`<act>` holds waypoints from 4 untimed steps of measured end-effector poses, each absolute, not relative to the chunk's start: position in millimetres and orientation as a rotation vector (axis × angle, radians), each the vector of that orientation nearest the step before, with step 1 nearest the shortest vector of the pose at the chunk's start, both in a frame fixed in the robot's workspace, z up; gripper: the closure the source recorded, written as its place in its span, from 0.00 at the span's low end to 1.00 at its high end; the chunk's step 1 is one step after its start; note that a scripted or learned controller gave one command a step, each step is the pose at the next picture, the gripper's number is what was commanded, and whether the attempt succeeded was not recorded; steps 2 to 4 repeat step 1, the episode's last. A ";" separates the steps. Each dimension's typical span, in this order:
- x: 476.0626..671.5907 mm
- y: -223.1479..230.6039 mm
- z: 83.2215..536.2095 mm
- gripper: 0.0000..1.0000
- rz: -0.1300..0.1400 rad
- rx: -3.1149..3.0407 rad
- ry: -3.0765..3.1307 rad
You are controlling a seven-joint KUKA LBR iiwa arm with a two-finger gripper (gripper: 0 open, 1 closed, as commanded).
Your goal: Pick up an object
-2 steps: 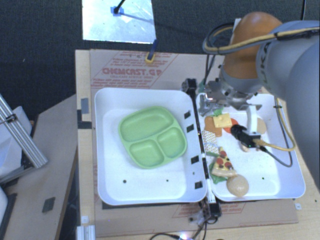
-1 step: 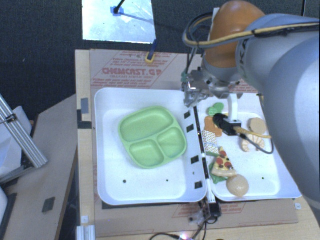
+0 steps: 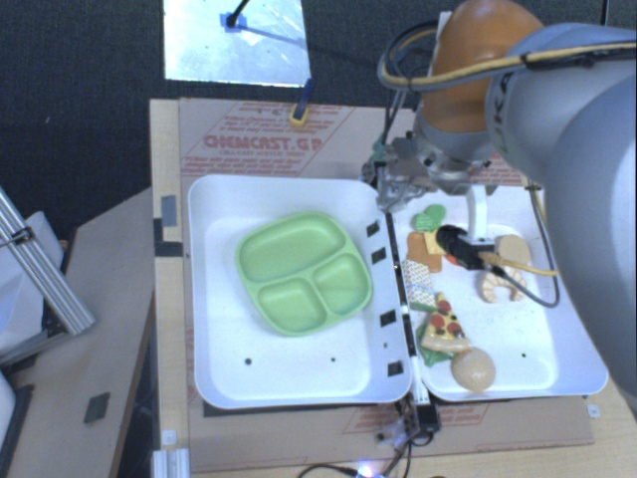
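Observation:
My gripper (image 3: 396,189) hangs over the far left corner of the right bin (image 3: 557,347), close to the wall between the two bins. Just right of it and below lies a small green leafy piece (image 3: 431,215). A brown-orange block (image 3: 424,250) sits in front of that. Nearer the front are a pale checkered piece (image 3: 419,287), a pizza slice toy (image 3: 444,329) and a beige ball (image 3: 474,368). A tan pretzel-like piece (image 3: 506,267) lies to the right. Nothing shows between the gripper's fingers.
The left bin (image 3: 214,267) holds a green divided plate (image 3: 304,272) in its middle. The arm's grey body and orange band (image 3: 478,48) cover the far right part of the right bin. Cardboard (image 3: 259,137) lies behind the bins.

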State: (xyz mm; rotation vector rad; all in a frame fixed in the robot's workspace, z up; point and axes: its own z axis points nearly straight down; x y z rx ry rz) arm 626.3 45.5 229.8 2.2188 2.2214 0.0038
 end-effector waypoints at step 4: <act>626.1 50.2 234.1 1.00 0.003 2.214 2.225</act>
